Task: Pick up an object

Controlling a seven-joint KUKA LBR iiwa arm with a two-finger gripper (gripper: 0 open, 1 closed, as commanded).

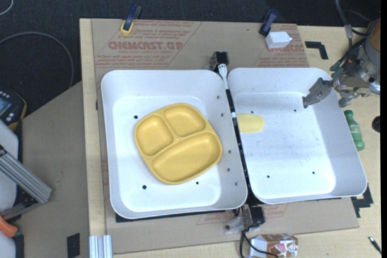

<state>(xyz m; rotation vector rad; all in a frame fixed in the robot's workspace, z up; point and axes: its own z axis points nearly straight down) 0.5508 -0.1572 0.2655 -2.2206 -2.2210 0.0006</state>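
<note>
**Here: two bins, one plate, one small block**

We see the left bin [115, 130] holding a yellow divided plate [177, 142]. The right bin [338, 172] holds a small yellow block [250, 123] near its left wall. The gripper [317, 93] hovers over the right bin's upper right; we cannot tell its fingers' state.

The arm [370, 63] is cut off by the right edge, so only its wrist end is seen; the gripper [317, 93] is too small and blurred for its fingers to be judged; the pale yellow object [250, 123] is too indistinct to be identified.
</note>
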